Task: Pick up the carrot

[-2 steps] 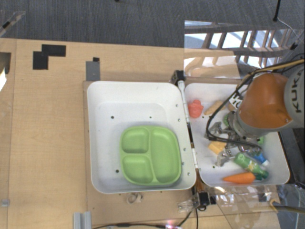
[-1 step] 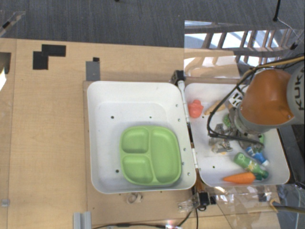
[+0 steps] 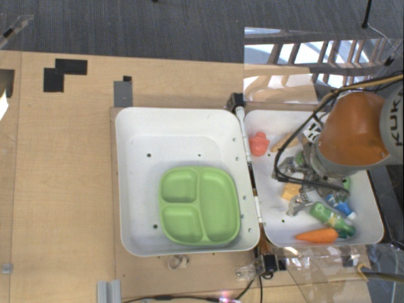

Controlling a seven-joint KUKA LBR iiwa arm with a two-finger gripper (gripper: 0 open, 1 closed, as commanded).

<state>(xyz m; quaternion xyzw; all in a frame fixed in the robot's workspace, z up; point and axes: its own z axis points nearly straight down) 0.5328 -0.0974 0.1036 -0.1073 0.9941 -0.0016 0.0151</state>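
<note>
1. A grey robot arm with an orange band (image 3: 352, 131) reaches in from 3 o'clock over the right-hand shallow white bin (image 3: 271, 229) on the pale wooden worktop (image 3: 57, 188).
2. Its gripper (image 3: 297, 180) hangs low over the bin's middle amid dark cables; whether it is released or clenched cannot be told.
3. The orange plastic carrot (image 3: 317, 235) lies flat along the bin's 6 o'clock edge, apart from the gripper.
4. Just beside the carrot, at its 1 o'clock, rests a green bottle-shaped toy with a blue end (image 3: 331, 216).
5. A small red toy (image 3: 259, 144) sits at the bin's 10 o'clock.
6. The left-hand white bin (image 3: 136, 169) carries a lime-green divided plate (image 3: 200, 204).
</note>
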